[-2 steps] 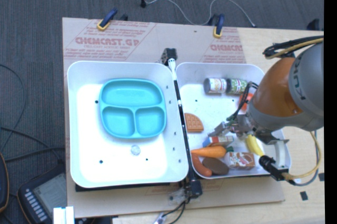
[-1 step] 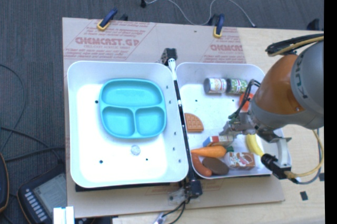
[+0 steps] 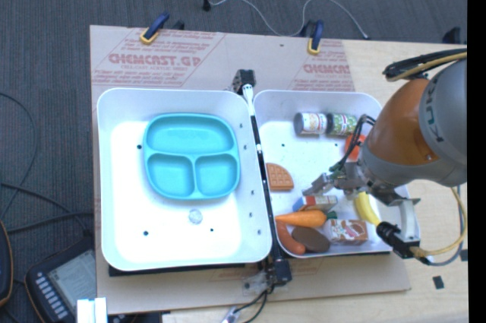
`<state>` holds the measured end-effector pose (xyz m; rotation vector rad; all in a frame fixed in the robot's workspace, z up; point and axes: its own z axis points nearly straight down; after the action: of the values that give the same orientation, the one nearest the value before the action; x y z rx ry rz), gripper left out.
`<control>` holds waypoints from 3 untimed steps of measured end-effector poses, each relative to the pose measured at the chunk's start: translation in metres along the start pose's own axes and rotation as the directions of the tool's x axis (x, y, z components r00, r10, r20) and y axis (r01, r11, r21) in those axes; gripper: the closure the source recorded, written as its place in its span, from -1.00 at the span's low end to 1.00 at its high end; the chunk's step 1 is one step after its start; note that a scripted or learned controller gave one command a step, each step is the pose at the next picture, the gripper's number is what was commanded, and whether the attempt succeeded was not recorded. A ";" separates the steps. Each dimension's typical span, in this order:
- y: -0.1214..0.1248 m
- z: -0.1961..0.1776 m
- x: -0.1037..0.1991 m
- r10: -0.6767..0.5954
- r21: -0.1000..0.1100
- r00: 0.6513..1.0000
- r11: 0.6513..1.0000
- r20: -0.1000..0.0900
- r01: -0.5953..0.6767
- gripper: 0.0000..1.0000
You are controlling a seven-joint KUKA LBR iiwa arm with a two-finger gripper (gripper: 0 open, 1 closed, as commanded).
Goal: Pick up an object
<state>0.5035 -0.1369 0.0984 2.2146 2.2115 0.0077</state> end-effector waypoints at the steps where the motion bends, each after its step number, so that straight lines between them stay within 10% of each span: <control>1: 0.000 -0.009 0.000 0.000 0.001 1.000 1.000 0.000 0.000 1.00; 2: 0.000 -0.009 0.000 0.000 0.001 1.000 1.000 0.000 0.000 -1.00; 3: 0.001 -0.019 0.000 0.000 0.001 1.000 1.000 -0.001 0.000 1.00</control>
<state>0.5038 -0.1364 0.1172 2.2154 2.2125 0.0072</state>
